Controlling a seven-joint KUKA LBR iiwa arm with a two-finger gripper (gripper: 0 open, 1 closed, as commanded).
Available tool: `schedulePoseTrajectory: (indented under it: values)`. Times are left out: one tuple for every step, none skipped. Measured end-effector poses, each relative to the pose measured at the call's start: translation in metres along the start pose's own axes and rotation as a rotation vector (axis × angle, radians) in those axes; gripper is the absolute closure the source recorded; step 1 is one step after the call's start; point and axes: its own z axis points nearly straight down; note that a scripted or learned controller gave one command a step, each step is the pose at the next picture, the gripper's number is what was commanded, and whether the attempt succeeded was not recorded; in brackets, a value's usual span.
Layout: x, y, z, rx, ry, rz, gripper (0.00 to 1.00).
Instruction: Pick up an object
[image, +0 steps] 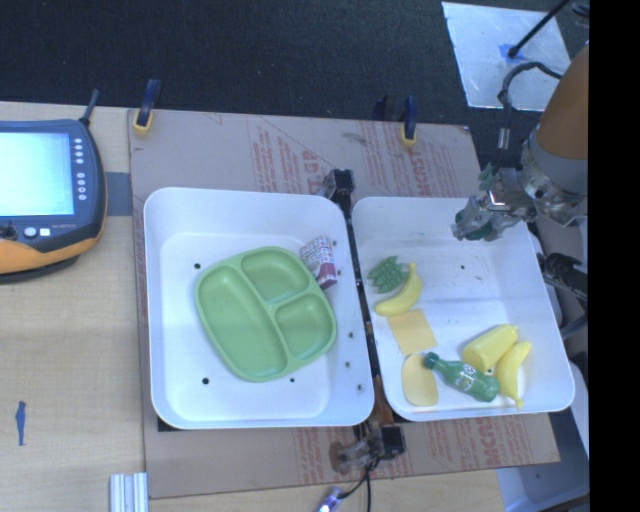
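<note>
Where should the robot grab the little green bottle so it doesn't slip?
Probably around the green bottle's fat middle, coming straight down from above. It lies on its side, its neck resting on a yellow slice, so fingers closing across the body's width likely suit best.

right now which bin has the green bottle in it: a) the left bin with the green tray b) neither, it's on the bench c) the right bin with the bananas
c, the green bottle lies on its side near the front of the right bin, close to the yellow pieces, while the green tray sits in the left bin.
</note>
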Motion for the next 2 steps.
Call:
schedulePoseTrajectory:
  values:
    - [0.061, -0.017, -0.016, 0.002, -0.001, -0.001, 1.00]
    - [0.116, -0.010, -0.013, 0.003, -0.002, -0.001, 1.00]
